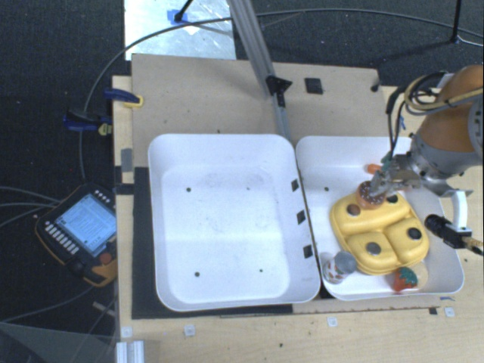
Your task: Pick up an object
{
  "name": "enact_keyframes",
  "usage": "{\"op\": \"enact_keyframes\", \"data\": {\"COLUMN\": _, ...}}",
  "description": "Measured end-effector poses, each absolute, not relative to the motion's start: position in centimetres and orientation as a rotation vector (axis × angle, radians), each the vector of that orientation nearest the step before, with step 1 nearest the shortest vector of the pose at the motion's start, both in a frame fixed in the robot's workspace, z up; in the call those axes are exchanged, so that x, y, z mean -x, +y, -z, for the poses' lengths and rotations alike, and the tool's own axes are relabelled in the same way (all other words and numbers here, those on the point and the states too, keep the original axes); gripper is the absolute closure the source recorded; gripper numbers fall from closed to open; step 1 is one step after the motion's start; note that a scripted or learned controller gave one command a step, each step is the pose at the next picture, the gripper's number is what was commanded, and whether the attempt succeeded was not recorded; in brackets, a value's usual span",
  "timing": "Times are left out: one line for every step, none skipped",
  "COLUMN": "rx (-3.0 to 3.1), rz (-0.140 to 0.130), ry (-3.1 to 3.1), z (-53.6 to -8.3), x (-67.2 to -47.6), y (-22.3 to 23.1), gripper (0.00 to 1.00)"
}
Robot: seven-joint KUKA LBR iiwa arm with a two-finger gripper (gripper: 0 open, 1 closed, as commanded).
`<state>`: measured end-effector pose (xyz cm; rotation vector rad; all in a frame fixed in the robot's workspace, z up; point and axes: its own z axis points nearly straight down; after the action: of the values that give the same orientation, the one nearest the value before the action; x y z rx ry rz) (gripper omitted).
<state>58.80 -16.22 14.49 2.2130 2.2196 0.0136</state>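
Observation:
In the right bin (321,165) lies a big yellow lumpy toy (378,233) with dark round spots on top. My gripper (376,189) hangs down over the toy's upper left corner, right at a brownish round knob (368,196). A small orange piece (372,169) lies just behind the gripper. A grey and white small object (339,266) rests at the bin's front left corner. A red and teal object (404,278) sits at the front, against the yellow toy.
The left bin (162,203) stands beside the right one, their rims touching. A black part of the arm (446,231) juts over the right bin's right rim. A pendant (79,229) lies off the bench at left. A metal pole (253,40) crosses the back.

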Motion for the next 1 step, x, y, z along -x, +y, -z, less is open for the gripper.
{"op": "enact_keyframes", "data": {"rx": -2.211, "rz": -0.006, "ry": 2.223, "z": -20.68, "x": -59.15, "y": -15.50, "gripper": 1.00}}
